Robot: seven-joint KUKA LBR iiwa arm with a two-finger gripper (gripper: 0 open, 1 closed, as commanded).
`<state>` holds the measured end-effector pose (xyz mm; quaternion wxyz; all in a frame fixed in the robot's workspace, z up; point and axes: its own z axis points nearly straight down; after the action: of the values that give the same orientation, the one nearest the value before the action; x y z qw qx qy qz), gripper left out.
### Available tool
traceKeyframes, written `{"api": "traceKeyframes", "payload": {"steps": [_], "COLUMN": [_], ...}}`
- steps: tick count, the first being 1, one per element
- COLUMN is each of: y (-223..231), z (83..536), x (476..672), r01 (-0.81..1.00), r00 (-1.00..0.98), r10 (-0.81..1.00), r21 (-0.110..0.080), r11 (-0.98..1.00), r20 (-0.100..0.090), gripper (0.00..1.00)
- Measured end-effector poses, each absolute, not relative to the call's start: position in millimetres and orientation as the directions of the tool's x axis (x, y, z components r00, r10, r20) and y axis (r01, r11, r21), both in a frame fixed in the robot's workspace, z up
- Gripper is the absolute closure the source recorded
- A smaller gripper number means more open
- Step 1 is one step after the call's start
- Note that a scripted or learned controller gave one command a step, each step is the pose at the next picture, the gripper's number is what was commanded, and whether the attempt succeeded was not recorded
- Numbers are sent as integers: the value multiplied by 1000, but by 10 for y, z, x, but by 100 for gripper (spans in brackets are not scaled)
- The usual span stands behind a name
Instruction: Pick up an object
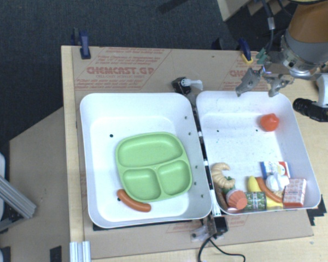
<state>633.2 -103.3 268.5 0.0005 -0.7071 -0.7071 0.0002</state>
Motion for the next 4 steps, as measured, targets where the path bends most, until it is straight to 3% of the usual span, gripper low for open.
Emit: {"api": "traceKeyframes", "payload": {"steps": [1, 2, 3, 4], "y": [-2063, -1965, -2055, -2217], "z": [1941, 1185, 1271, 1340], "x": [6035, 6560, 6569, 6337], "r01": [1000, 1000, 1000, 1000], "r00": [10, -3, 0, 2], "r10": [1000, 1000, 1000, 1000], "r21": [-10, 4, 3, -3], "r11": [-10, 3, 0, -2], "r20": [-1, -2, -2, 0], "gripper": [0, 0, 0, 0]}}
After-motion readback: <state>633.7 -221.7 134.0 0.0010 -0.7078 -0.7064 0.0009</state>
